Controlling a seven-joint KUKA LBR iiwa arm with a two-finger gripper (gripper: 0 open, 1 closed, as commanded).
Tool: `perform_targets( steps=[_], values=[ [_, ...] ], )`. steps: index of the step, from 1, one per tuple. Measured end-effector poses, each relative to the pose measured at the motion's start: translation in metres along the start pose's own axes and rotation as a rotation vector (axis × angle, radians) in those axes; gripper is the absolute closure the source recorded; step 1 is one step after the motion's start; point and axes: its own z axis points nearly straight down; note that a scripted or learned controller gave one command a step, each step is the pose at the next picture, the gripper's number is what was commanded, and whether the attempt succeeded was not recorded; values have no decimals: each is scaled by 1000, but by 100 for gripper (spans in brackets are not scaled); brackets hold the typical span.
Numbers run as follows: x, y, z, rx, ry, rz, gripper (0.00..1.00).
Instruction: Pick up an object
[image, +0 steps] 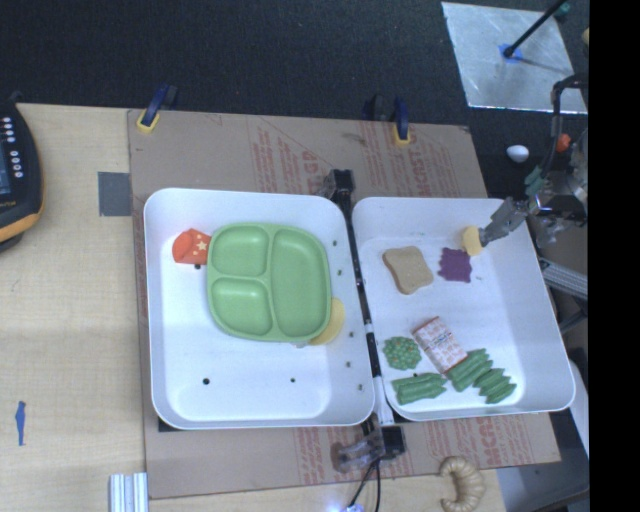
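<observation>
The light is bright and even, coming from above. The two white bins (250, 400) shine so much that their floors look washed out. Soft, faint shadows sit under the green plate (268, 280). The dark floor (300, 50) at the top is dim. Small things look a bit fuzzy.

We see two bins side by side on the bench (70, 300). The left bin (250, 395) holds a divided plate (268, 282); the right bin (520, 300) holds a bread slice (407, 269), with bean pods (480, 375) nearer us.
</observation>
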Motion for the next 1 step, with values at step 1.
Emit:
perform_targets(
  steps=[1],
  values=[
    [-22,52,120,3,-1,-3,0]
  ],
)
